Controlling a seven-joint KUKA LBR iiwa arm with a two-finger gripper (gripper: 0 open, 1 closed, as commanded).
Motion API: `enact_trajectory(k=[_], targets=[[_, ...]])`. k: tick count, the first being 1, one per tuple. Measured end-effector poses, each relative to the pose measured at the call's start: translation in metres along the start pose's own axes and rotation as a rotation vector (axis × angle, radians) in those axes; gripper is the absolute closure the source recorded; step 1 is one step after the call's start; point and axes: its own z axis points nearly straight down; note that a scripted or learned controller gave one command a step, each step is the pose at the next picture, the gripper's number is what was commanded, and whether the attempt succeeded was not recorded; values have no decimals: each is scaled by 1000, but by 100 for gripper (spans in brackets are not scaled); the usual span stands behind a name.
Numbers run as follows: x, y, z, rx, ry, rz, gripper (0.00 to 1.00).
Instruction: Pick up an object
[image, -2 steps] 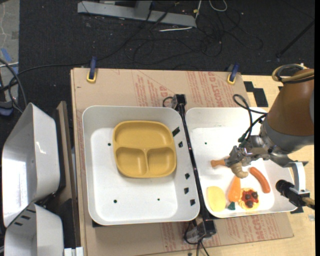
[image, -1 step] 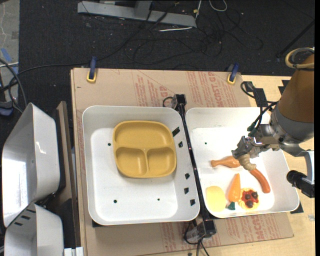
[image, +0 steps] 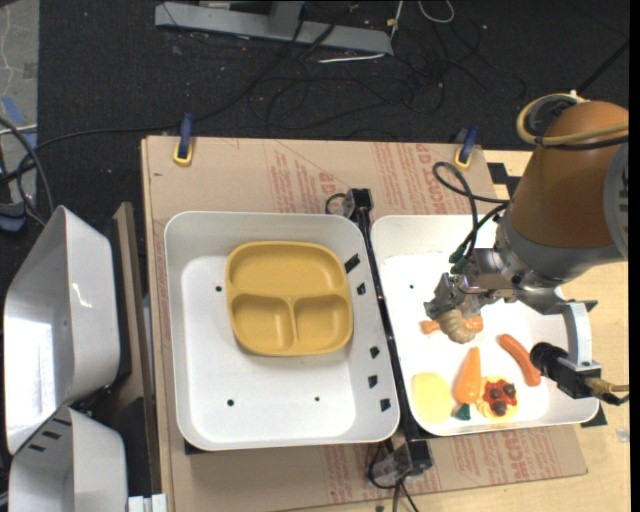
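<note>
My gripper (image: 450, 305) is low in the right bin (image: 405, 240), right over a tan, lumpy toy food piece (image: 462, 326) with an orange bit at its left. Its fingers are hidden among the metal parts. Close by lie an orange carrot (image: 468, 374), a red-orange sausage (image: 520, 358), a pale yellow piece (image: 432, 394) and a small red and yellow item (image: 498, 395). In the left bin (image: 190, 400) sits a yellow divided plate (image: 290, 298).
The grey arm with its orange band (image: 570, 180) reaches in from the upper right over the right bin. Spare white bins (image: 60, 320) stand off the bench at the left. Cables run across the dark floor behind.
</note>
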Motion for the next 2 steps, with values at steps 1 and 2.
enact_trajectory(k=[1, 2], targets=[[61, 10, 12, 2, 0, -1, 100], [113, 15, 30, 4, -1, 0, 100]])
